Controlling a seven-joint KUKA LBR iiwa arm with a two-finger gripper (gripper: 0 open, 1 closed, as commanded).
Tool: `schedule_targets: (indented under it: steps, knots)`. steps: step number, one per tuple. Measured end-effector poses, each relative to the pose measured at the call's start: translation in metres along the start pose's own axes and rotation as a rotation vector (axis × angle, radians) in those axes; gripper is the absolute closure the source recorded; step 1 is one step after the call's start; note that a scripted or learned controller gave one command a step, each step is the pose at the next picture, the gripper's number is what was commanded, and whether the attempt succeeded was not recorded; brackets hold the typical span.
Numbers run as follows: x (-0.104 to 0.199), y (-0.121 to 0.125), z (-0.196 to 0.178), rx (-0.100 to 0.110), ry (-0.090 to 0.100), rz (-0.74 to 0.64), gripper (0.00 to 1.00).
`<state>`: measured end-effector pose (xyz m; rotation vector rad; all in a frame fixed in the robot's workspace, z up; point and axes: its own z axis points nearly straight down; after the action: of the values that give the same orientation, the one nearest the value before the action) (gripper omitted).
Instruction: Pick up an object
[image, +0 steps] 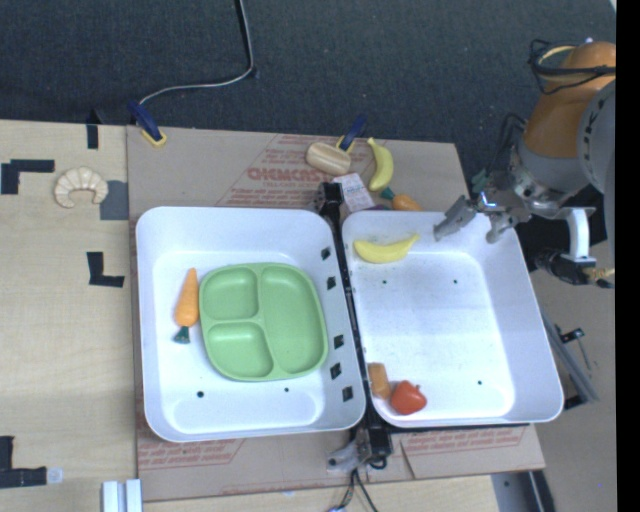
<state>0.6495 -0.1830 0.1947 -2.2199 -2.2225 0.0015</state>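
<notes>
The gripper (468, 222) is seen spread open, grasping nothing, above the right bin's (520, 330) far right corner. A banana (384, 248), the nearest candidate, lies at the far edge.

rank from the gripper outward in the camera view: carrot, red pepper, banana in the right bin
From the gripper:
1. Banana, right bin's far left corner.
2. Red pepper, right bin's near edge.
3. Carrot, left bin, left of the green plate.
</notes>
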Motion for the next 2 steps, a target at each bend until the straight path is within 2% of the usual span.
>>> schedule_targets:
  steps: [1, 2]
  knots:
    - [0.058, 0.021, 0.095, -0.011, -0.002, 0.000, 0.00]
    - [0.083, 0.023, 0.101, -0.015, -0.007, 0.002, 0.00]
